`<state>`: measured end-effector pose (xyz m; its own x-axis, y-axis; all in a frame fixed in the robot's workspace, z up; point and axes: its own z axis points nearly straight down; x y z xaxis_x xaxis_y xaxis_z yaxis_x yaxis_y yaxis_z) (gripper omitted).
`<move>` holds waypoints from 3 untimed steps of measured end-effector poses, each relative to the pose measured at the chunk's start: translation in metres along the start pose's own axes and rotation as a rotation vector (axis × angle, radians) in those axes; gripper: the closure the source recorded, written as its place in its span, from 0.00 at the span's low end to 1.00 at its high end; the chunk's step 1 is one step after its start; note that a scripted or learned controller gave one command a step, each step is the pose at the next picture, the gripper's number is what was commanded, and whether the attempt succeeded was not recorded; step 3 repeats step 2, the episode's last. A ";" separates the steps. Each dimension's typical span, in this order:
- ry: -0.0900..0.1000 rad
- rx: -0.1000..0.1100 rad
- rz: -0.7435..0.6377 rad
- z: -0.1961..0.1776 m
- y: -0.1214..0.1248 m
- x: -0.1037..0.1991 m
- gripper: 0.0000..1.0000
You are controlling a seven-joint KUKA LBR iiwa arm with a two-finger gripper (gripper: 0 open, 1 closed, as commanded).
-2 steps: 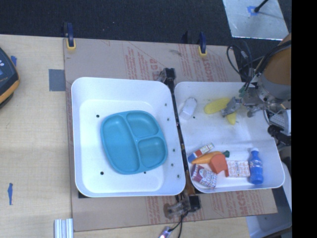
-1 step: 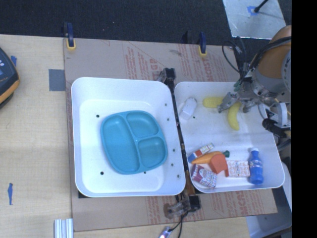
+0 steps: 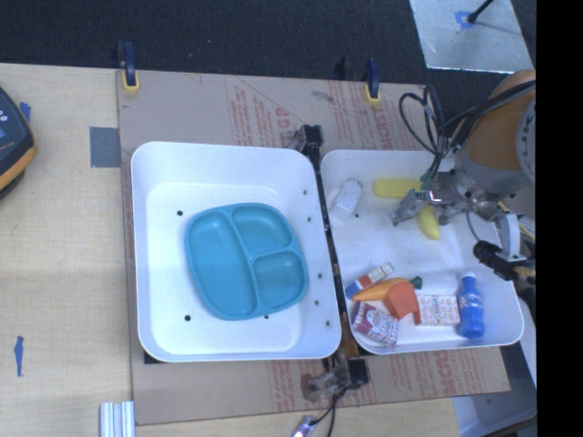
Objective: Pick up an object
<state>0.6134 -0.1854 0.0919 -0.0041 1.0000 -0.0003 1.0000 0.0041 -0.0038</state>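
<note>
Roughly at the far side of the right bin (image 3: 510,333), two yellow pieces (image 3: 397,188) are seen, one lying flat, the other just under the gripper (image 3: 421,209); the jaws' state cannot be told (blurred against the fruit); nearer the front are found an orange piece (image 3: 393,294), a blue bottle (image 3: 470,306) and small packets (image 3: 438,310); a blue divided plate (image 3: 246,259) is set in the left bin (image 3: 155,244).

Right bin (image 3: 364,167) cluttered along front; centre open.
</note>
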 end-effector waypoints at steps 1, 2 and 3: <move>-0.001 0.001 -0.002 -0.011 0.000 -0.001 1.00; 0.000 0.001 -0.002 -0.004 -0.021 0.054 1.00; 0.000 0.001 -0.002 -0.004 -0.021 0.054 1.00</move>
